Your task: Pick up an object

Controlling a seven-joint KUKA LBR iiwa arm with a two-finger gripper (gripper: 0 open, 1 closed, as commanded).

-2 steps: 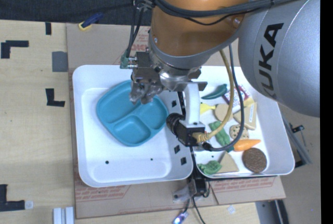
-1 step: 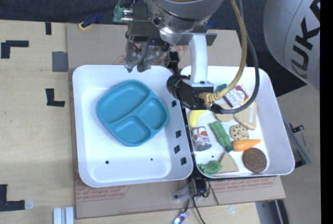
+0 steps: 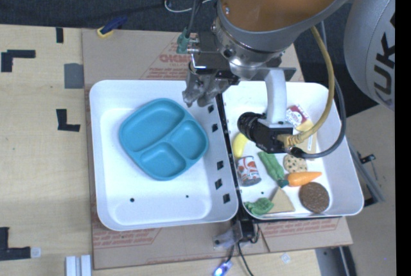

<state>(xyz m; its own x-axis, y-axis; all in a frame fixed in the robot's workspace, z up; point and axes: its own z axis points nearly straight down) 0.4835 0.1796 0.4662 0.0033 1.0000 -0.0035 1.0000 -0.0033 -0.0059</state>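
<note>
Above two shallow white plastic bins [image 3: 103,159] set side by side on a bench, seen from overhead at a slant. Grey two-finger gripper [image 3: 200,96] hanging at upper centre of the frame, over the rim shared by the bins, tips pointing down and seemingly pressed together, though too dark and small to tell for certain; nothing visible between them. Just below and left of the tips, in the left bin: a blue plastic divided plate [image 3: 163,138], three compartments, long axis running from upper left to lower right. Below and right of the tips, in the right bin: a heap of toy food, among it a yellow banana-like piece [image 3: 239,144], a small red-labelled can [image 3: 248,170], a green pea pod [image 3: 273,167], an orange carrot [image 3: 304,178] and a round brown cookie [image 3: 314,196]. Nearest candidate, by this view, the plate's upper right rim; the heap farther off, toward lower right.
</note>
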